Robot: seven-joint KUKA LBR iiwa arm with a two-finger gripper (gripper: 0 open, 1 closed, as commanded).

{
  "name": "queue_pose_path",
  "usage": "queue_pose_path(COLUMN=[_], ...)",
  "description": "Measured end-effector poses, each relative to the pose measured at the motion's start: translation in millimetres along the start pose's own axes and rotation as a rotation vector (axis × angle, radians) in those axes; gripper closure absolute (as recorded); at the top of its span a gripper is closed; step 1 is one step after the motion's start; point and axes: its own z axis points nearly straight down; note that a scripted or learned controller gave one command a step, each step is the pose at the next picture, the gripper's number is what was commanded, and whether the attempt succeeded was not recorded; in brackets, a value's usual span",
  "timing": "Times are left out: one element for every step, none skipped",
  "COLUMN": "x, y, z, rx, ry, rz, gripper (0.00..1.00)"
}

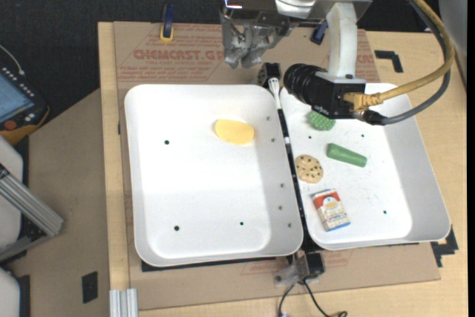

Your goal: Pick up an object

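Note:
A yellow oval object lies in the left bin, toward its back right. The right bin holds a green cylinder, a round cookie, a small red-and-white box and a green studded piece partly under the black camera unit. My gripper hangs high above the bench behind the left bin's back edge, with nothing visibly between its grey fingers.
A black cylindrical unit with a yellow cable juts over the right bin's back left corner. A blue and yellow clamp sits on the cardboard at the back left. The divider between the bins runs down the middle.

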Motion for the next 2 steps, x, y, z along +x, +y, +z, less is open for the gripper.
queue_pose_path(x=[-0.2, 0.8], y=[-0.9, -0.6], z=[-6.7, -17.1], rx=[0.005, 0.002], ry=[-0.002, -0.001], rz=[-0.001, -0.002], gripper=[1.00, 1.00])
